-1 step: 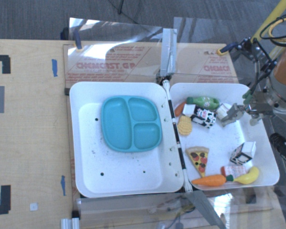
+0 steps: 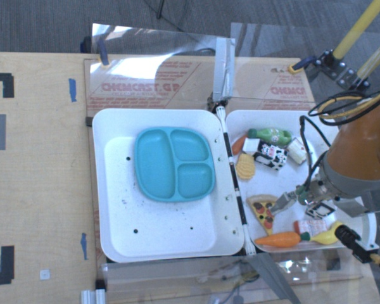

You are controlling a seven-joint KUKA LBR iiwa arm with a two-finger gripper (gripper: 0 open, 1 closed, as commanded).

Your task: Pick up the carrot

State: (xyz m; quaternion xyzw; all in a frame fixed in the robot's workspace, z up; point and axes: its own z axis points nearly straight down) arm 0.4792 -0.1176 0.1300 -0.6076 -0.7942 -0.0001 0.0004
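Hand (image 2: 290, 200) seen low in the right bin (image 2: 273, 116), grip state not discernible, carrot (image 2: 277, 239) laid at its 6 o'clock, pizza slice (image 2: 262, 210) at 9.

carrot (image 2: 278, 239) | orange, green tip at its right end | lying flat, lengthwise left-right | right bin, near front wall

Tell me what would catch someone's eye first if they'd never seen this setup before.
Probably the turquoise divided plate, alone in the left bin. Next, the right bin with its clutter of toy food: a carrot along the near edge, a pizza slice just above it, a green bottle at the far side. The arm's orange band looms at right, with the claw low beside the pizza slice.
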